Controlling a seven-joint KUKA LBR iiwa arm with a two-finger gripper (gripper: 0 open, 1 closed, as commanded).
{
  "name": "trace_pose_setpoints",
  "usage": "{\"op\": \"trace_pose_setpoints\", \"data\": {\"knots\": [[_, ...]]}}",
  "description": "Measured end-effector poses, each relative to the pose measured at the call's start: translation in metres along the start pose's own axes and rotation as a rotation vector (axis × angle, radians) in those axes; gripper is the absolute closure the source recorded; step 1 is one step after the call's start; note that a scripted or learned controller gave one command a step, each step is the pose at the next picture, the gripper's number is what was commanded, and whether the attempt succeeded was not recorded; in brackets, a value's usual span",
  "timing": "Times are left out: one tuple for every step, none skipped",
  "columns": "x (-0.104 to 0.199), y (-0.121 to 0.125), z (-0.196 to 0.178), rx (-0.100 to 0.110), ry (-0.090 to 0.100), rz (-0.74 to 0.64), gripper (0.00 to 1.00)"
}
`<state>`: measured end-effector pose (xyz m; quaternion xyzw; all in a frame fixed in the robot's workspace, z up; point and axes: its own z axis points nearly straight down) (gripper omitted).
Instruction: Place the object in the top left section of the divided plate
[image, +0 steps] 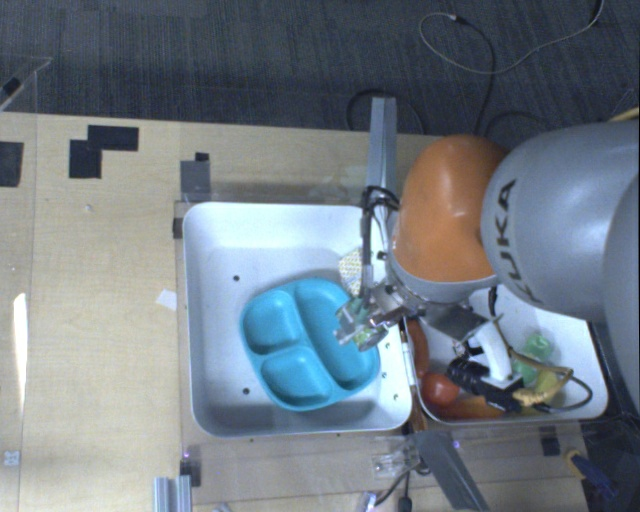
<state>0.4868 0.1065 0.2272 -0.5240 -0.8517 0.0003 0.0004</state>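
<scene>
Your inventory, operator. Left bin (210, 330): one blue divided plate (300, 350), three sections, lying tilted toward the bin's right side. Gripper (358, 325): low over the plate's large right-hand section, near its upper edge; you cannot tell its state here, nor whether anything sits in it. Just above it, a pale mesh-patterned object (351, 267) rests on the bin floor beside the plate. Right bin (590, 395): red item (440, 388), green item (539, 347), yellowish item (545, 380), partly hidden by the arm (520, 215).

Fixed camera looks down aslant on both bins (200, 330).
</scene>
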Motion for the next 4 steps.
{"op": "trace_pose_setpoints", "data": {"knots": [[0.06,0.03,0.012,0.0,0.0,-0.114,1.0],[0.034,0.021,0.031,-0.001,0.0,-0.335,1.0],[0.066,0.034,0.11,-0.002,0.0,-0.391,1.0],[0.066,0.035,0.109,-0.004,0.001,-0.391,0.0]]}}
